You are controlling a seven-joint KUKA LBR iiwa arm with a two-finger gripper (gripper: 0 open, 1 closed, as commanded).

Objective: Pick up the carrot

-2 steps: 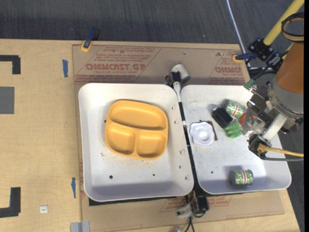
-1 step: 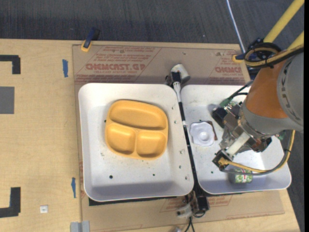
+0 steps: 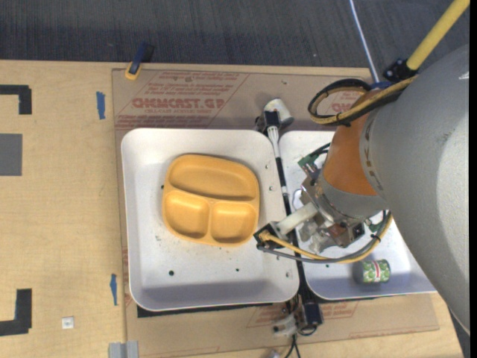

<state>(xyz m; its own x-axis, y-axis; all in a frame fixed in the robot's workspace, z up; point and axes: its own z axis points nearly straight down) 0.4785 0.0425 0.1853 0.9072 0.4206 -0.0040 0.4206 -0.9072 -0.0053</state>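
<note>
Yellow three-compartment plate [image 3: 212,198] was seen in the left bin [image 3: 141,274]. Gripper [image 3: 324,233] was positioned low over the right bin [image 3: 417,278]; its grasp state could not be told. Carrot location could not be determined. Green can [image 3: 375,271] was lying nearby.

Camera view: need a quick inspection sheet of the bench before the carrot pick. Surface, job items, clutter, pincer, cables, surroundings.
Surface: two white bins side by side, left bin, right bin, on a cardboard sheet.
Job's things: carrot, nothing seen.
Clutter: yellow divided tray in left bin; small green can in right bin.
Pincer: arm is low over the right bin; the pincer's state cannot be judged.
Cables: yellow cable looped below the wrist; black loop above.
Surroundings: blue tape marks, dark carpet.
</note>
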